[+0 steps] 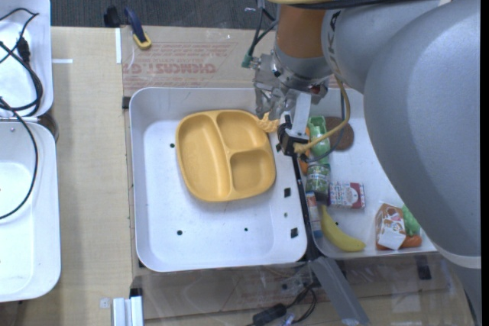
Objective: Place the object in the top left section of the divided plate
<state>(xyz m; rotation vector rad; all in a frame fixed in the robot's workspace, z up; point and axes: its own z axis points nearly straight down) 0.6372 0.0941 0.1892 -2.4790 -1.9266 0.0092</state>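
From my remote station, the arm reaches over the two white bins on the worktop, its gripper hanging at the right-hand rim of the yellow divided plate, right where the plate comes closest to the wall between the bins. The plate lies in the left bin, and all three of its sections look bare. A small yellowish scrap shows at the gripper's tip, touching or just above the plate's rim, and I take it to be the object, though I cannot make out what it is. Whether the fingers are apart, together or clamped on that scrap, I cannot tell; they are dark, small and partly hidden under the wrist.

To the right of the plate, beyond the dividing wall, the right bin holds the rest of the goods: a green bottle, a small can, a little carton, a banana and a packet.

By my reading the job is short of done. If the scrap is in hand, what is left is a short carry across the plate to its top left section, then a release. If it is not, the pick itself is yet to be made.
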